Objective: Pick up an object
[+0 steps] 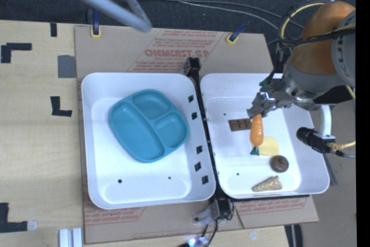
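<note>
In the right bin point(231, 85) lies an orange carrot point(256, 132), lengthwise toward the front, with its green tip at the near end. My gripper point(263, 109) reaches in from the right and sits right at the carrot's far end, touching or just above it. Whether the carrot is gripped cannot be made out. A small brown rectangular block point(237, 125) lies just left of the carrot. A pale yellow piece point(269, 148) lies beside its near end.
A round brown object point(280, 163) and a tan wedge point(267, 184) sit near the right bin's front edge. The left bin point(95, 173) holds a blue divided plate point(149, 124). A black divider point(200, 124) runs between the bins.
</note>
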You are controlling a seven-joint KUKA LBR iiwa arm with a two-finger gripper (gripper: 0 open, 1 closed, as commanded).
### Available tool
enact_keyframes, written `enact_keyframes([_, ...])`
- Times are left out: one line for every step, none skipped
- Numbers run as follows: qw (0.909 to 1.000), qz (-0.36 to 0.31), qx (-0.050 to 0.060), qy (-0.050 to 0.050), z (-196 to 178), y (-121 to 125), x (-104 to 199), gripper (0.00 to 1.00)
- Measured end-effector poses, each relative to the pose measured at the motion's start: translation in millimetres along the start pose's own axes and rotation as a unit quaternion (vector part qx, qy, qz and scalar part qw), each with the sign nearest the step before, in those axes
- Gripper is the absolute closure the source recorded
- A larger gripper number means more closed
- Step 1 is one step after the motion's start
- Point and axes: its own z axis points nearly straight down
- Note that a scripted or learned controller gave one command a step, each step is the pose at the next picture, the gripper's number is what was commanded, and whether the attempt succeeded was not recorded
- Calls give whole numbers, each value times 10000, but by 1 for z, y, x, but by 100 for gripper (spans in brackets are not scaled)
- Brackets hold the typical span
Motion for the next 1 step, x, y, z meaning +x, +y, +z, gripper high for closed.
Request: enact_keyframes([10000, -24, 13, 7, 8, 6, 51, 100])
